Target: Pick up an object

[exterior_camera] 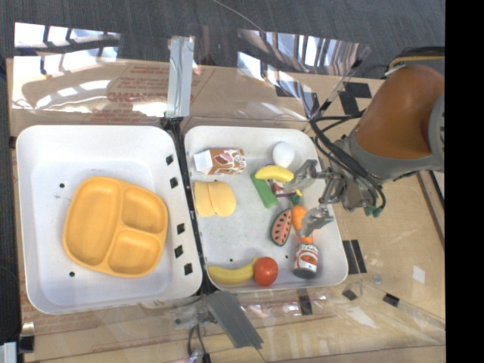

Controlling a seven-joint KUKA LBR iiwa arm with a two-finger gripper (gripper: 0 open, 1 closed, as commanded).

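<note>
My gripper (pixel 311 195) hangs low over the right side of the right bin (pixel 249 138), open, with one finger (pixel 306 171) toward the back and the other (pixel 318 219) toward the front. Nothing is held between them. Just left of the gripper lie a small yellow banana (pixel 274 174), a green stick (pixel 265 193), a small orange piece (pixel 299 215) and a watermelon slice (pixel 280 227). A white egg (pixel 283 154) sits behind the banana. A small sauce bottle (pixel 305 259) stands in front of the front finger.
The right bin also holds a small carton (pixel 219 160), pale yellow bread slices (pixel 214 199), a larger banana (pixel 231 274) and a red tomato (pixel 265 271). A yellow divided plate (pixel 115 225) lies in the left bin (pixel 45 150). Cables trail behind the wrist.
</note>
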